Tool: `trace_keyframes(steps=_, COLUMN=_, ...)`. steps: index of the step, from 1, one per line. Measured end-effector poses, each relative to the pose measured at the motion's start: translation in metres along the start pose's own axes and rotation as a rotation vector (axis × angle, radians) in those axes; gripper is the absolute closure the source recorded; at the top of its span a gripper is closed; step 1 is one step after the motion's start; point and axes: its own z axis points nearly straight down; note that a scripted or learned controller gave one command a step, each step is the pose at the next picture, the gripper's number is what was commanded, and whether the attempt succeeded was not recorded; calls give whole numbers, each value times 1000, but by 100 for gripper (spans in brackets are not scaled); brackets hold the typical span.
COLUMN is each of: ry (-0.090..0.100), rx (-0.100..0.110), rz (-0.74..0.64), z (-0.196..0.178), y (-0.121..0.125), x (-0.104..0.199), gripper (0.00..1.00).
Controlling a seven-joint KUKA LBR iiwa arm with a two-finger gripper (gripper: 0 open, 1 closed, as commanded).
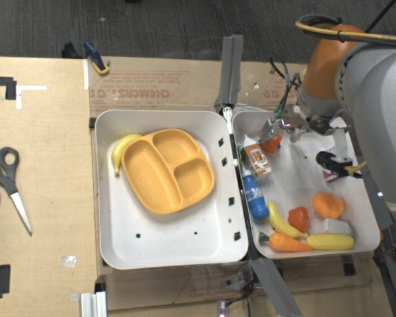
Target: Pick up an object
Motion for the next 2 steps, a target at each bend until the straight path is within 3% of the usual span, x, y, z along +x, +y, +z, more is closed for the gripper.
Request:
trace_keyframes(steps=1, ry=3, rx=-2, rz=-7, z=-8, y=2, x=5, gripper=100)
trace_keyframes(steps=2, ry=11, rx=14, rz=13, z=-115, y=2, x=36, gripper=100)
